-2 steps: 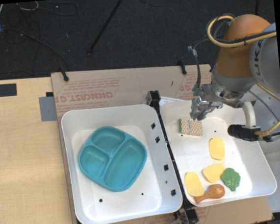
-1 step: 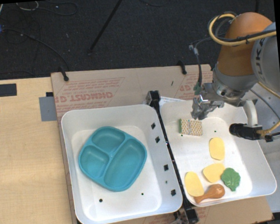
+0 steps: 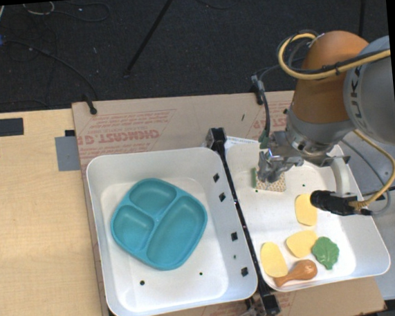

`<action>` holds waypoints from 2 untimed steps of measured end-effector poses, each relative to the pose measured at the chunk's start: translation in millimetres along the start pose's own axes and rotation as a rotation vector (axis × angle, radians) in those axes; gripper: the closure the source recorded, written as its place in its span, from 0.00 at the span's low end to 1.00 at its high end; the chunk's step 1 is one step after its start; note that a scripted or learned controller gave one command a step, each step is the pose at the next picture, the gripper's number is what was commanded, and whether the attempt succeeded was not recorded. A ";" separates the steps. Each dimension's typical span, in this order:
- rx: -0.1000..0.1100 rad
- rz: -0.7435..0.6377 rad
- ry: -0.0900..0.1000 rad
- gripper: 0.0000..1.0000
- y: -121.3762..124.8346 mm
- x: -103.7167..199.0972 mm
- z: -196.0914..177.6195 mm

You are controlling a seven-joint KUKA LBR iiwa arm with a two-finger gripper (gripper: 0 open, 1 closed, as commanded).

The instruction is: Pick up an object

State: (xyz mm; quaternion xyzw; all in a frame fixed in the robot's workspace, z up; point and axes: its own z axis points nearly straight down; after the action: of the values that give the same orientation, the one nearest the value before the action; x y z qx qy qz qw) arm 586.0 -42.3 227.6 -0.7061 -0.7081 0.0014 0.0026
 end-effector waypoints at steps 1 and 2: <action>0.000 -0.002 0.001 1.00 -12.7 53.3 -4.7; 0.001 -0.002 0.000 1.00 -35.7 109.6 3.9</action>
State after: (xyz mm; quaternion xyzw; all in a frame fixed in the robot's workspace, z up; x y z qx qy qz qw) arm 550.0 67.2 224.1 -0.7053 -0.7089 0.0020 0.0030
